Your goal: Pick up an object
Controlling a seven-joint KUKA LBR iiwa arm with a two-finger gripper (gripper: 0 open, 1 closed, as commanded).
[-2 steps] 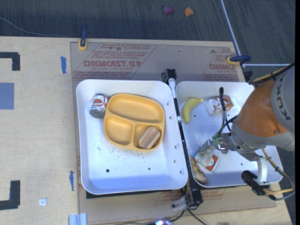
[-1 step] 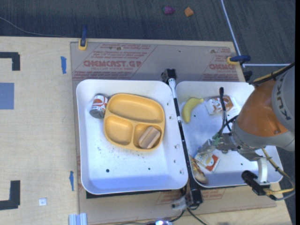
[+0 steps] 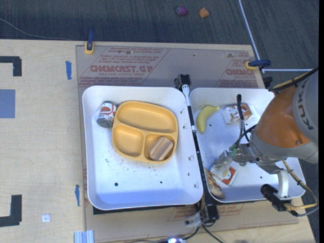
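My gripper [image 3: 226,160] hangs low over the front left of the right bin [image 3: 263,186], directly above a crumpled white and red packet [image 3: 225,176]. It seems to touch the packet's top edge. A yellow banana [image 3: 204,116] lies at the bin's back left. A small white and orange packet [image 3: 234,114] sits just right of the banana. In the left bin [image 3: 136,191], a yellow divided tray [image 3: 142,125] holds a tan bread-like piece [image 3: 161,148] in its front right compartment. A crushed red and white can [image 3: 106,114] leans against the tray's left side.
The grey and orange arm [image 3: 286,130] covers much of the right bin's right half. A black cable [image 3: 242,120] runs along it. A black divider strip [image 3: 192,135] separates the bins. Blue and yellow clamps [image 3: 257,64] sit at the board's back corners.
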